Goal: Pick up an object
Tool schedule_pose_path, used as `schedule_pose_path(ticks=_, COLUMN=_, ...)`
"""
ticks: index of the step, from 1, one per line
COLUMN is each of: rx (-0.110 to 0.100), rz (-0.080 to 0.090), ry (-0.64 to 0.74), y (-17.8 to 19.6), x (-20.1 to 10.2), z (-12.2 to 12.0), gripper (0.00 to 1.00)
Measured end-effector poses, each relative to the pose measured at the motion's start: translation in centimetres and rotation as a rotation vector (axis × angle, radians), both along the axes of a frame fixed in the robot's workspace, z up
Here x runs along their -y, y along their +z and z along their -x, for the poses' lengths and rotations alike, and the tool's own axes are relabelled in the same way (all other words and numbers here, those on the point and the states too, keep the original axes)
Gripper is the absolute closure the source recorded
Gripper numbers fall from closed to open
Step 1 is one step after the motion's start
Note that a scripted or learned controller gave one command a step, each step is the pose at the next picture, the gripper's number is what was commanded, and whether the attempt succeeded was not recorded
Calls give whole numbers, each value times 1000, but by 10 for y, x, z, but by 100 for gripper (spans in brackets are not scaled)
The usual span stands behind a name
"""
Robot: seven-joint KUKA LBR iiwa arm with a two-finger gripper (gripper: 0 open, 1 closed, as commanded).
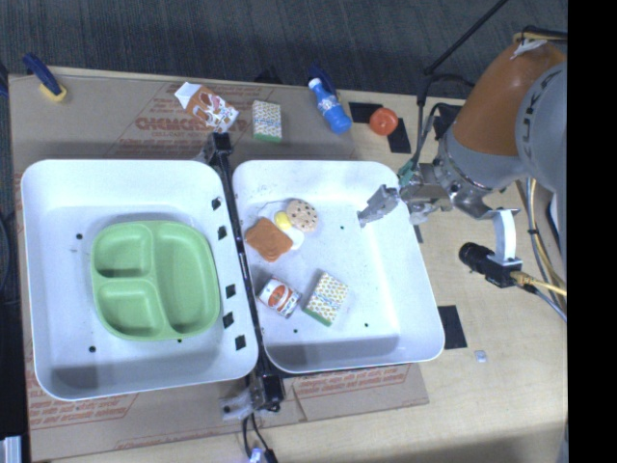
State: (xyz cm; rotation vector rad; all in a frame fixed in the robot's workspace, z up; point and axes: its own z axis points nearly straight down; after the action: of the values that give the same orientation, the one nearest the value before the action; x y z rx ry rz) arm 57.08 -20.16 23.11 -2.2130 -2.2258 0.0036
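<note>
A: Where's the gripper (379, 206)?
B: At three o'clock over the right bin (415, 297), above bare floor. Whether it's wide or narrow, I can't tell; nothing visibly held.
A: And the objects?
B: Cookie (302, 215), orange piece (269, 239), can (281, 298), patterned box (327, 299), nearer nine o'clock, apart from it.

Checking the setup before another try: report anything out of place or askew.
Several items lie outside the bins on the bench behind them: a blue bottle on its side, an orange ball, a small box and a snack packet. The patterned box in the right bin sits askew.
</note>
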Motion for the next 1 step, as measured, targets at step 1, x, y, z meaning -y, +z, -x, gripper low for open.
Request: schedule_pose_path(ticks=1, rx=0, rz=1, ry=0, y=21, x=-21, z=95, gripper=0)
